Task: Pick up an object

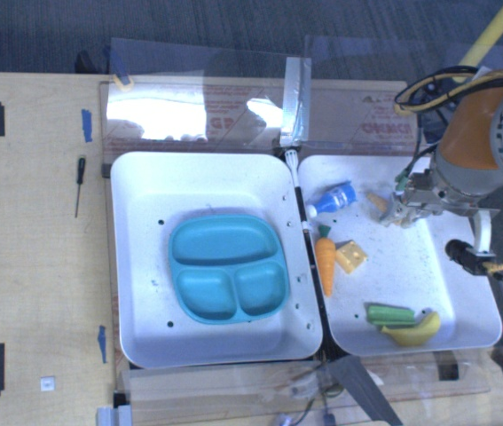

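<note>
Hand [404, 209] on the grey arm with the orange band [475, 145] sits low over the far side of the right shallow white bin [464, 313]; whether it is apart or together we cannot tell. Left white bin [136, 238] carries a blue compartment tray [228, 268]. Nearest candidates: a small tan piece [376, 202] just left of the hand, and a blue-white bottle [333, 197] further left, axis slanting. An orange carrot [325, 265], yellow cube [351, 256], green piece [389, 312] and yellow banana [413, 329] lie toward the near rim, with bare floor between.

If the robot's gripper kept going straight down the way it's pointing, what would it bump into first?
Probably the small tan piece lying right by the gripper, or else the bare floor of the right bin. Depth is hard to judge from this slanted view, so which of the two is uncertain.
</note>
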Robot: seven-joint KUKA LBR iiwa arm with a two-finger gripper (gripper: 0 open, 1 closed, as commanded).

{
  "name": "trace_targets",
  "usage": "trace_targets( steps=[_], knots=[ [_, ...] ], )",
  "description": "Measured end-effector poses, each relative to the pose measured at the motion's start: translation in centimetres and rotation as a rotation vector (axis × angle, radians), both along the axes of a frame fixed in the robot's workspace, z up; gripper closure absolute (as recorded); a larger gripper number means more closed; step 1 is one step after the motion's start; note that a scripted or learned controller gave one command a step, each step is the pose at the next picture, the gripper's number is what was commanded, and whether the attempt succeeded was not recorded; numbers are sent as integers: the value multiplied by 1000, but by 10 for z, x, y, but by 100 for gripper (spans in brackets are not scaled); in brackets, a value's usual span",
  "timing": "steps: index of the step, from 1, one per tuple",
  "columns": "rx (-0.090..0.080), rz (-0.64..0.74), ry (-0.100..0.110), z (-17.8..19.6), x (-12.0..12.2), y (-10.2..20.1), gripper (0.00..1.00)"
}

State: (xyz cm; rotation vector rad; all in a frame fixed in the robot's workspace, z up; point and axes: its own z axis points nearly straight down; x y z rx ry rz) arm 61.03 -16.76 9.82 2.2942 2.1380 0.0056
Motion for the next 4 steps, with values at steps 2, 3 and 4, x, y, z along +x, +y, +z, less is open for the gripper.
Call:
trace_targets(
  steps=[2,3,4],
  knots=[
    [3,-66,11,38,-7,61,100],
    [3,39,6,87,-40,121,100],
    [2,115,8,96,-58,115,100]
  ],
)
